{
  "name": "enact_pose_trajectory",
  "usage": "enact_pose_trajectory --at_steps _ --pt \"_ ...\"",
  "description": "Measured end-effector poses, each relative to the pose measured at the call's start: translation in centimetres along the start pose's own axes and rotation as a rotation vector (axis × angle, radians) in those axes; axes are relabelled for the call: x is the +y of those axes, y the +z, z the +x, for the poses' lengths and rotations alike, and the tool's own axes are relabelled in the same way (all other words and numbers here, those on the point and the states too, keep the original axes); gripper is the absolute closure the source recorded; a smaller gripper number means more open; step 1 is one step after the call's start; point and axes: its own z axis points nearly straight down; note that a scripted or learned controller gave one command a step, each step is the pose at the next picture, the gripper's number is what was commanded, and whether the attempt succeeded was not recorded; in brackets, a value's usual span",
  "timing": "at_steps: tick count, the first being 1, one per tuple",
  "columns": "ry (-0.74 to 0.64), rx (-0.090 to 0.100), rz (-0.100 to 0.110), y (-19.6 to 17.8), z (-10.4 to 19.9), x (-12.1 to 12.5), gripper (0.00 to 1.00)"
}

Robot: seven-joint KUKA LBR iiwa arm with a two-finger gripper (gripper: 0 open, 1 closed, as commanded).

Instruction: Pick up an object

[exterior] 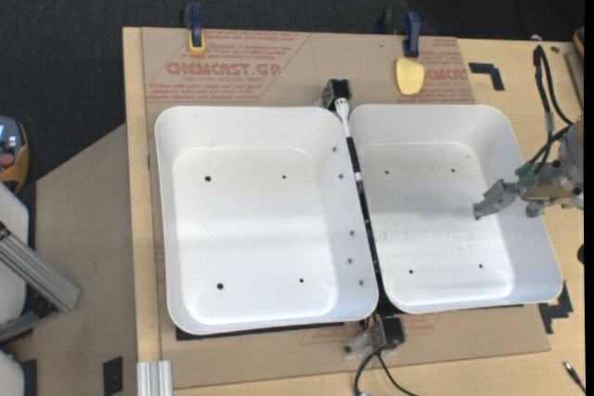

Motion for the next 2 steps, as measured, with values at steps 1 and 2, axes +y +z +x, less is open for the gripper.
enact_pose_trajectory --at_steps 1,2 --pt "-0.007 0.001 -0.009 -8.3 5.8 0.1 0.00" --pt "-0.012 0.002 -0.019 -21.8 14.3 1.5 0.00"
